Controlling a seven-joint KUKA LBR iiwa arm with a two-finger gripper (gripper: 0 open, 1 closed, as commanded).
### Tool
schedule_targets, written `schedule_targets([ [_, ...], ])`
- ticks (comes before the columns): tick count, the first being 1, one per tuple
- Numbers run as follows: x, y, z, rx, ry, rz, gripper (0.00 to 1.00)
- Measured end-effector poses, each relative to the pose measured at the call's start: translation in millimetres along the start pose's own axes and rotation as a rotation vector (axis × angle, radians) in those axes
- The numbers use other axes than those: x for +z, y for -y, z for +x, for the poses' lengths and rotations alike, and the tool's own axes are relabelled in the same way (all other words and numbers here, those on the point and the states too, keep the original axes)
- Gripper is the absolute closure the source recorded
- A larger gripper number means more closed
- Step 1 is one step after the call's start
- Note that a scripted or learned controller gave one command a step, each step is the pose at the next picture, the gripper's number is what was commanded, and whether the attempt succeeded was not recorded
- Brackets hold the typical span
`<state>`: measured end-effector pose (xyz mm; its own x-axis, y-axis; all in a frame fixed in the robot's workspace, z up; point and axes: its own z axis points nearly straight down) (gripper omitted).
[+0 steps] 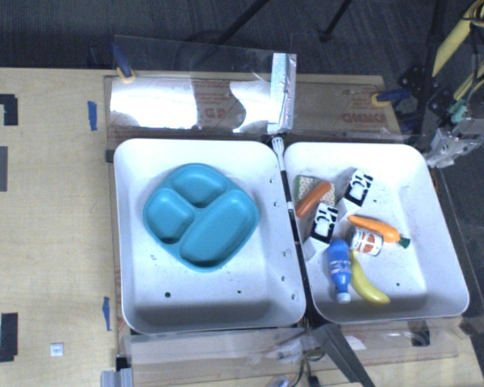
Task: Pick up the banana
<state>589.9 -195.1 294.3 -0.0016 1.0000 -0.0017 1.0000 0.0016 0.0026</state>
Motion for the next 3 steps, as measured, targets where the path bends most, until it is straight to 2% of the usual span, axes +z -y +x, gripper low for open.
schedule_targets([
  [1, 0, 0, 0, 0.000, 0.000, 0.000, 0.00],
  [2, -11, -1, -1, -0.001, 0.002, -0.004, 1.00],
  [3, -11, -1, -1, -0.001, 0.002, -0.004, 0.00],
])
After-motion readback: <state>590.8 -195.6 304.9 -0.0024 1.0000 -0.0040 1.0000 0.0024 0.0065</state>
